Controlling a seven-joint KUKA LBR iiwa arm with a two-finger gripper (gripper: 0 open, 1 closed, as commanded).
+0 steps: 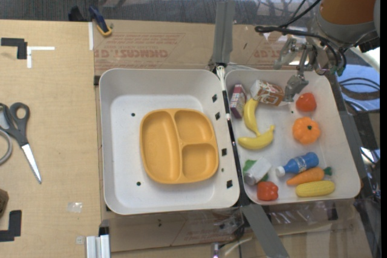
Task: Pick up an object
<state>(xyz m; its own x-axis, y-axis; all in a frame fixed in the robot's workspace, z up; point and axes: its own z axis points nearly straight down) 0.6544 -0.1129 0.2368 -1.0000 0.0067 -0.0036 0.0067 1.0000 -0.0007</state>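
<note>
My gripper (305, 78) hangs over the back of the right bin (346, 148), its fingers open and nothing between them. One grey fingertip (294, 87) sits just above and left of a red tomato (306, 102), beside a brown snack packet (268, 92). Also in that bin are a banana (255, 130), an orange pumpkin (306, 130), a blue bottle (299, 164), a carrot (307, 176), a corn cob (314, 189), a red pepper (267, 191), a white-and-green piece (257, 169) and a small maroon box (237, 96).
The left bin (115, 130) holds a yellow divided plate (179, 145). Scissors (21, 136) lie on the bench at far left. Cables trail from the arm over the right bin's back right corner.
</note>
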